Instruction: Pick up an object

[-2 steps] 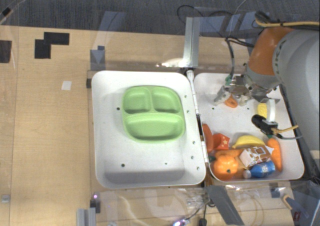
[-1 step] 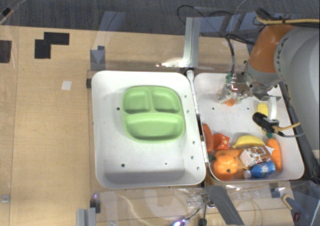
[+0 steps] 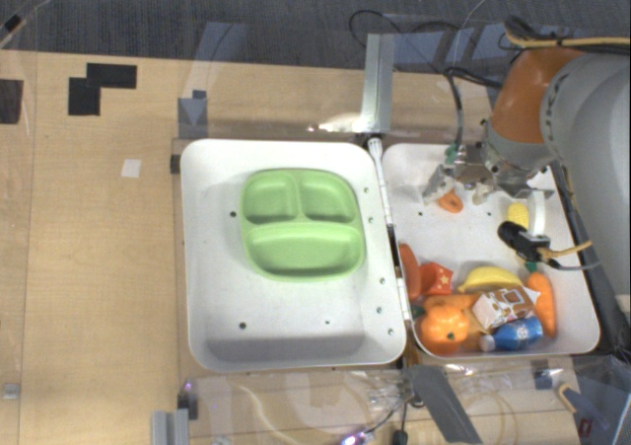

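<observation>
Small orange piece (image 3: 450, 202): lies alone on the bare floor of the right-hand bin (image 3: 419, 162), toward its far side and well apart from the heap at the near end. My pincer (image 3: 461, 186) hangs right over it, jaws standing wide. The piece is down by the tips, nearer the one on the divider side. Whether metal touches it I cannot tell, and nothing is gripped. Other stock in this bin, near end: banana (image 3: 491, 278), orange fruit (image 3: 446, 326), red pepper (image 3: 426, 280), carrot (image 3: 543, 301), small carton (image 3: 501, 310) and blue bottle (image 3: 515, 335), packed touching one another. A small yellow item (image 3: 518, 212) sits by itself toward the outer wall. Left-hand bin (image 3: 212, 265): one green divided plate (image 3: 301, 221). Step in hand, by my judgement: final descent and closing on the orange piece. Handling notes: shift so the piece sits midway between the tips, since an off-centre close would likely nudge it aside. Go low, as the piece looks small and squat. Close slowly, then lift straight up. Hazard: the smooth white floor could let so small a thing slide or pop out. In my favour, no neighbours stand close enough to snag.
</observation>
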Action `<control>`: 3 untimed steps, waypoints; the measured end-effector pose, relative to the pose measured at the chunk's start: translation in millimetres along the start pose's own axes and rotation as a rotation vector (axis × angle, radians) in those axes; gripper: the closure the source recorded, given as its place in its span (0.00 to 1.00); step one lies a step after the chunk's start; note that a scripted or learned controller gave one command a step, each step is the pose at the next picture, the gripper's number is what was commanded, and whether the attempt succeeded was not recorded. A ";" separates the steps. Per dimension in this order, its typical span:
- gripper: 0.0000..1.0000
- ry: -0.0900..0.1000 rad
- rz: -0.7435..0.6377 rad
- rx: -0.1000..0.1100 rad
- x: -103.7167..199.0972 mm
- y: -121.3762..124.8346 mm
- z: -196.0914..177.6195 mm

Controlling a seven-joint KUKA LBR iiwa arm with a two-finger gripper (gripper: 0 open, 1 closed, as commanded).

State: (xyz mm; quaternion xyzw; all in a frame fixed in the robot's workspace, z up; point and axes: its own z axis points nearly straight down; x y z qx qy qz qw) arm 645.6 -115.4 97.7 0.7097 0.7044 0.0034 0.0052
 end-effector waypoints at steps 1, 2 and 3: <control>0.00 0.002 -0.099 0.000 -15.9 -15.7 9.2; 0.00 0.002 0.013 0.002 -47.2 -19.0 9.5; 0.00 0.003 0.036 0.004 10.4 26.2 11.2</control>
